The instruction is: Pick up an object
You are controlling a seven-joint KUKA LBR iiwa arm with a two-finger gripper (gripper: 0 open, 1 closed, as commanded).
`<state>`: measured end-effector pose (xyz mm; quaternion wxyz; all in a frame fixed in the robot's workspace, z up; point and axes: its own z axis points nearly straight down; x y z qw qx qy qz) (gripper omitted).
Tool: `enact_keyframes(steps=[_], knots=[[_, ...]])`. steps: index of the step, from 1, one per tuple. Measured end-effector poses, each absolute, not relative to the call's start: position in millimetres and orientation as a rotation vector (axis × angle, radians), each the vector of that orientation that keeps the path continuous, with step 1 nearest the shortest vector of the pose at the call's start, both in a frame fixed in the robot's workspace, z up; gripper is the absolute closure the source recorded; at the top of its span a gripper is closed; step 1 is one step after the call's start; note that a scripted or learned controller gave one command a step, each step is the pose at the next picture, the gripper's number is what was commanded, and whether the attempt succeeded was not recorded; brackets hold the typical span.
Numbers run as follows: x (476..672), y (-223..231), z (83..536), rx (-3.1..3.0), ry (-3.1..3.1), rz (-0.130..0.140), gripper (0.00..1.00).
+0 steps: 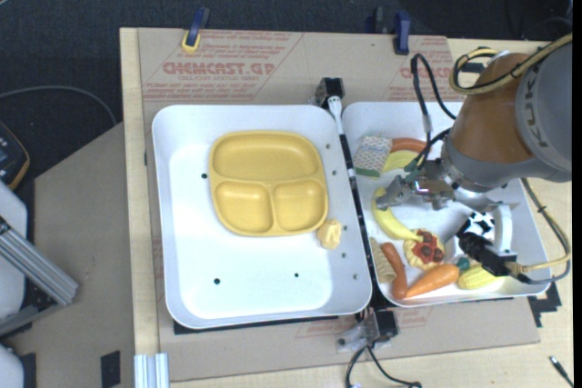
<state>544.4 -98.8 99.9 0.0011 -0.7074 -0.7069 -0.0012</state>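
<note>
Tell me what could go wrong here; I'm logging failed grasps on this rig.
The end effector sits low in the crowded right bin, so it may nudge the banana or carrot instead of gripping one. The toys touch and overlap, so two might lift together, or one slip.

Tray (269, 181) in L bin (182, 223), toy food (414, 241) in R bin (375, 118)

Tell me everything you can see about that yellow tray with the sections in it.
The yellow tray is a rounded, matte, plastic-looking plate with three compartments: one wide one at the far side and two smaller ones nearer the camera. All three look bare. It lies flat, right side up, in the left white bin, toward its far half. A small pale yellow piece sits by its near right corner.
</note>
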Motion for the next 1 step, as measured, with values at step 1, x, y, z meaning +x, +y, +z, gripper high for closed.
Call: enact_keyframes(steps=[1], knots=[[548.6, -97.2, 90.9, -2.221, -2.223, -0.013, 0.00]])
